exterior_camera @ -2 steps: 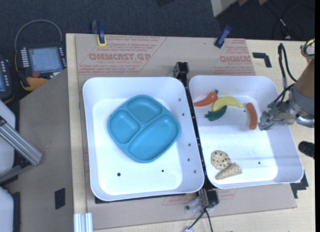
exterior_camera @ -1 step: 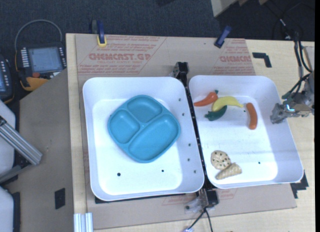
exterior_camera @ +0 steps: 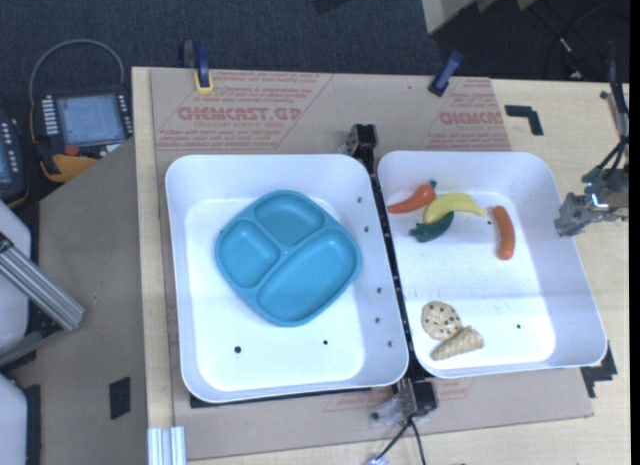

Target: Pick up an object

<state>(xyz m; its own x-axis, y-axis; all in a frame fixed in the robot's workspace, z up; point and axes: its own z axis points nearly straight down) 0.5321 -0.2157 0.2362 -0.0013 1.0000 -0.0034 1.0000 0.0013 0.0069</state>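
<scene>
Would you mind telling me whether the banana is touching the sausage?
Apart: the camera view shows bare white bin floor between the banana and the sausage.

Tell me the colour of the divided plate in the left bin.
The plate is light blue, clearest in the camera view.

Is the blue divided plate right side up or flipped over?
Right side up: the blue plate shows three recessed compartments, lying flat in the left bin.

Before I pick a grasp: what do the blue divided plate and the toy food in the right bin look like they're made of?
The blue divided plate looks like moulded plastic: uniform colour, matte, rounded ridges. The banana, sausage and orange pepper look like smooth plastic toys with a faint sheen. The cookie and cone-like piece look textured; probably plastic, too small to be sure.
</scene>
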